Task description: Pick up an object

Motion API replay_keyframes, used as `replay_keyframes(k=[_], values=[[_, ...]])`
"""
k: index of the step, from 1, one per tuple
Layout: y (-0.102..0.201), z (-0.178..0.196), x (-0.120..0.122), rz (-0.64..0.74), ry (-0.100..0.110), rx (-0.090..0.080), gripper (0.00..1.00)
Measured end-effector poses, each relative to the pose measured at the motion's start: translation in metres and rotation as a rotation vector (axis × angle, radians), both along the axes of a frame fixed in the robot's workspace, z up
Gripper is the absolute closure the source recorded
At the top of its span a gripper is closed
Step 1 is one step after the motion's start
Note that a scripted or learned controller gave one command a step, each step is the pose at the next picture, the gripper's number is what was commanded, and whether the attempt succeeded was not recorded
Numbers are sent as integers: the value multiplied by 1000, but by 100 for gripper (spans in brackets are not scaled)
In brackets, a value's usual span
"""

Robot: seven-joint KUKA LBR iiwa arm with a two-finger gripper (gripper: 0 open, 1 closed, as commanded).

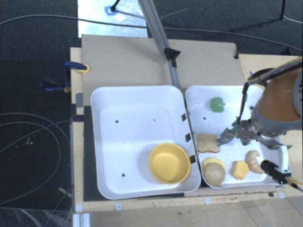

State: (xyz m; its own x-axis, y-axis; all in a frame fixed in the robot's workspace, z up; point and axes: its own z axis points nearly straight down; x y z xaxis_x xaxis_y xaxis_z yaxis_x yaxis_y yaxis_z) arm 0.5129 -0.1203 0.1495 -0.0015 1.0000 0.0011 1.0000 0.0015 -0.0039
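Along the lower edge of the right bin [204, 94] four small objects are seen: a round bun-like item [214, 172], a yellow block [240, 170], a pale croissant-shaped piece [254, 161] and, a little higher, a slice of toast [207, 143]. In the left bin [109, 103], toward the lower middle of the frame, a yellow bowl [169, 162] is placed.

The gripper [226, 136] is found at the right of the frame, low over the right bin, just beside the toast. Whether its claw is released or clenched cannot be told, and nothing is seen held in it.

Farther up, a green object [217, 104] lies alone.

No object is judged lifted yet; the pick itself is still to be done, probably on the toast.
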Motion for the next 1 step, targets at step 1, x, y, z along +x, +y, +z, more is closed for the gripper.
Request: replay_keyframes(k=[1], values=[[0, -52, 0, -2, -2, 0, 0]])
